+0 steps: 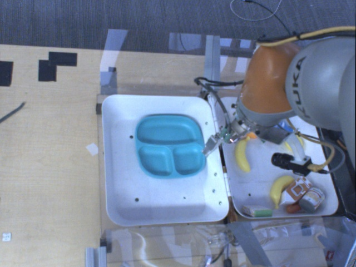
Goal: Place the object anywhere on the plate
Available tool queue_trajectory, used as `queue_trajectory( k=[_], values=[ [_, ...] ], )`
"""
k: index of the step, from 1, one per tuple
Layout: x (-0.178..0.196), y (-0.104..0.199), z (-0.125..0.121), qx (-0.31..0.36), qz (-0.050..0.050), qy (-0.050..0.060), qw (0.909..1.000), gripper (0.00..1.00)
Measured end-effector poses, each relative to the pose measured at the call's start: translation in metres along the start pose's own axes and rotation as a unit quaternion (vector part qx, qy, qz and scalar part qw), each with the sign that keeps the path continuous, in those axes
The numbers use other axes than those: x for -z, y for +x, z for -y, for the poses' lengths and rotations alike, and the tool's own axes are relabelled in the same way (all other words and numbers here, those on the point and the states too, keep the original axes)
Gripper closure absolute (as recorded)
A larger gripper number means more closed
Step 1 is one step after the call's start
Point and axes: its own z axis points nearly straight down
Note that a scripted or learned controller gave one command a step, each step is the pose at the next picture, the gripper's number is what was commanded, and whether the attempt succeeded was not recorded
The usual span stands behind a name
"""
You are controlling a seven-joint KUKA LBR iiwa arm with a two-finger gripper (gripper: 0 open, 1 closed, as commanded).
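The blue divided plate lies in the left white bin, a little above that bin's middle. My gripper hangs low over the wall between the two bins, just off the plate's right edge. A yellow banana lies in the right bin directly right of the gripper. I see nothing clearly held by the gripper. The grey and orange arm hides the top of the right bin.
The right bin's lower part holds a second banana, a small brown and white box, a tin can, a red item and a green and white stick. Bare white floor surrounds the plate.
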Motion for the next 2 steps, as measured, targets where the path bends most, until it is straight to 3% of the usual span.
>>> queue_trajectory(
  k=[1, 2],
  values=[
    [0.011, -0.001, -0.002, 0.000, 0.002, -0.003, 1.0000, 1.00],
    [0.094, -0.017, -0.013, 0.083, 0.001, -0.002, 0.9966, 1.00]
  ],
)
